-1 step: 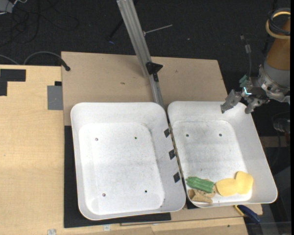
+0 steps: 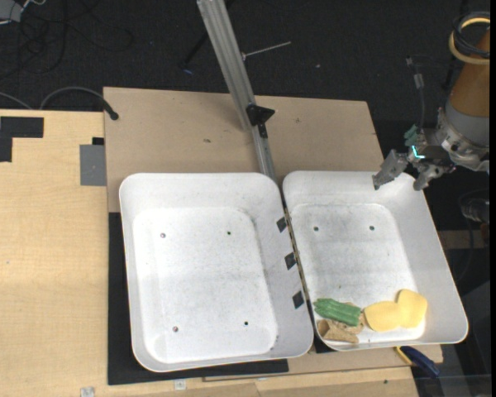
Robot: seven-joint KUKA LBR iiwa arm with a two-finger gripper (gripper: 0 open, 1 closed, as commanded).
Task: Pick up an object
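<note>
Three objects lie along the near edge of the right bin (image 2: 413, 222): a green pickle-shaped piece (image 2: 339, 311), a yellow lumpy piece (image 2: 396, 311) and a small tan piece (image 2: 341, 332). My gripper (image 2: 403, 174) hovers over the far right corner of that bin, well apart from the objects. Its two fingers are spread, and nothing sits between them.
The left bin (image 2: 149, 197) sits beside the right one, joined by a black-clipped seam. A slanted metal rail (image 2: 231, 64) runs from the back down to the bins' junction. A wooden bench surface lies to the left.
</note>
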